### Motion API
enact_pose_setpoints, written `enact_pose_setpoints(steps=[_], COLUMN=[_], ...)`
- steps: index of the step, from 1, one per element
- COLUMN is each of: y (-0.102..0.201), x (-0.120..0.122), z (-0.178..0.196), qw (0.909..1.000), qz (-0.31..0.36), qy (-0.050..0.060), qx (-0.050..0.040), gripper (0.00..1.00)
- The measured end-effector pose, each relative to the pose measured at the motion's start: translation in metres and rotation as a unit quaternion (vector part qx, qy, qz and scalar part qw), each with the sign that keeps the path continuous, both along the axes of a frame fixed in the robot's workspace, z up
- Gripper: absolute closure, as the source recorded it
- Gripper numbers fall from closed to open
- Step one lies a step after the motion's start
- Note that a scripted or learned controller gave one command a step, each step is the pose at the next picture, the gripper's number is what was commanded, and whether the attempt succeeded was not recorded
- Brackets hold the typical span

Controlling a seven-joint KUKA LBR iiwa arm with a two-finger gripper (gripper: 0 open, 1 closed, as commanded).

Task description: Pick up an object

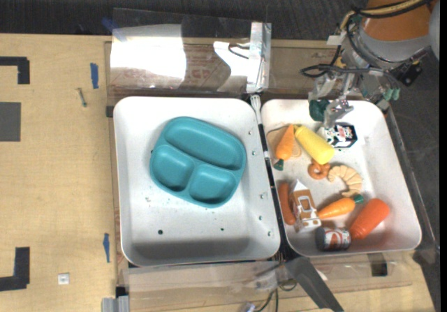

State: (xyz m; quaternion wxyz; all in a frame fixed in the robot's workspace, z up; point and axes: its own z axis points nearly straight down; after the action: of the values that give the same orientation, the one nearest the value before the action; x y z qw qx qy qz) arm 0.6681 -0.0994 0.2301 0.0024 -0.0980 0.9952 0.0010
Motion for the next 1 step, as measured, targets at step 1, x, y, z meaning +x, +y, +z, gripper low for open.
enact_pose_setpoints(steps=[1], y=[0.0002], x=[0.0026], z=[0.0147], qw=[1.0], qz=[0.0], qy=[-0.007], qx=[-0.0006], gripper=[1.0])
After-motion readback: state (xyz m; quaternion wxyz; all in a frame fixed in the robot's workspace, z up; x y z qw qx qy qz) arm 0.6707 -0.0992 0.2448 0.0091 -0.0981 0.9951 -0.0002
